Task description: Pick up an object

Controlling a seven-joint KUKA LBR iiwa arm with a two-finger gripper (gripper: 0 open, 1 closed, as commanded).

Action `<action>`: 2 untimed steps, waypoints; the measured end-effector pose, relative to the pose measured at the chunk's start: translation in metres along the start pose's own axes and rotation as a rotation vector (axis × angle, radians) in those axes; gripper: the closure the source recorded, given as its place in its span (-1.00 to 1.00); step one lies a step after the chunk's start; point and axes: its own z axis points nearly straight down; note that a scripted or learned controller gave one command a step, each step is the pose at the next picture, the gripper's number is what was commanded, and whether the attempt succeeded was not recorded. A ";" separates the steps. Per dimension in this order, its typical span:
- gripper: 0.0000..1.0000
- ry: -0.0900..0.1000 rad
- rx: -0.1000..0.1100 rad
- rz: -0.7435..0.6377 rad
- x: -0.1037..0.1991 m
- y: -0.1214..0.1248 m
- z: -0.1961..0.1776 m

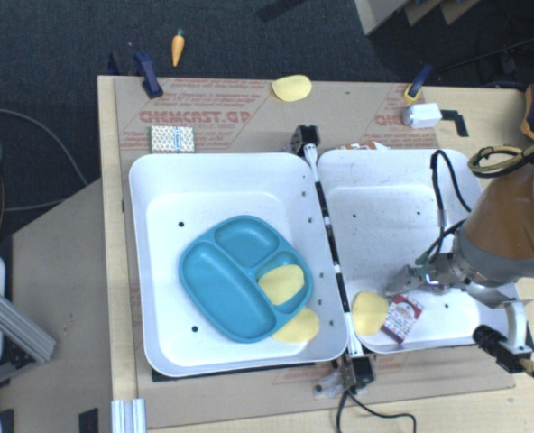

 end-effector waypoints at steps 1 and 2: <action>1.00 0.000 -0.002 0.000 0.001 0.000 -0.010; -1.00 0.000 -0.002 0.000 0.001 0.000 -0.010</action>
